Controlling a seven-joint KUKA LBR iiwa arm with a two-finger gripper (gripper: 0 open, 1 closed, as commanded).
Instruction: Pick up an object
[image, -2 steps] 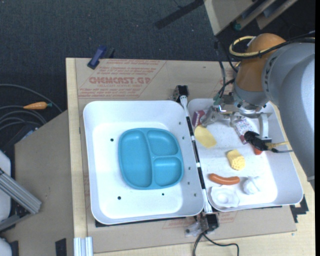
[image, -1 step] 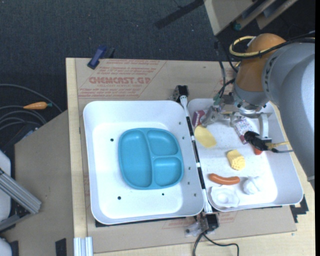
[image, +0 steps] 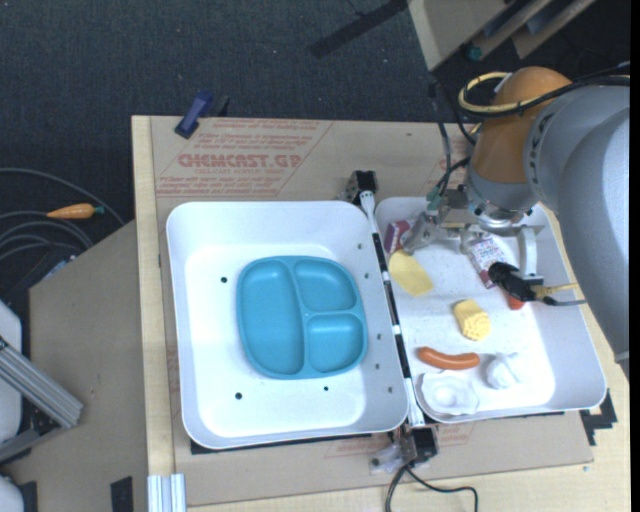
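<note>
White cup (image: 447, 395), sausage (image: 447, 358), corn cob (image: 471, 320) in right bin (image: 560, 350)
Well apart from end effector (image: 438, 222); pale yellow piece (image: 410, 272) close beside it, blue plate (image: 300, 315) far to its left; grip state impossible to tell

You can see a blue plate (image: 300, 315) with three parts lying in the left bin (image: 200, 240). In the right bin (image: 565, 375) there is a pale yellow piece (image: 410, 273), a little corn cob (image: 472, 320), a sausage (image: 448, 358) and two white things near the front. The gripper (image: 440, 222) hangs over the far end of the right bin, just beside the yellow piece.
</note>
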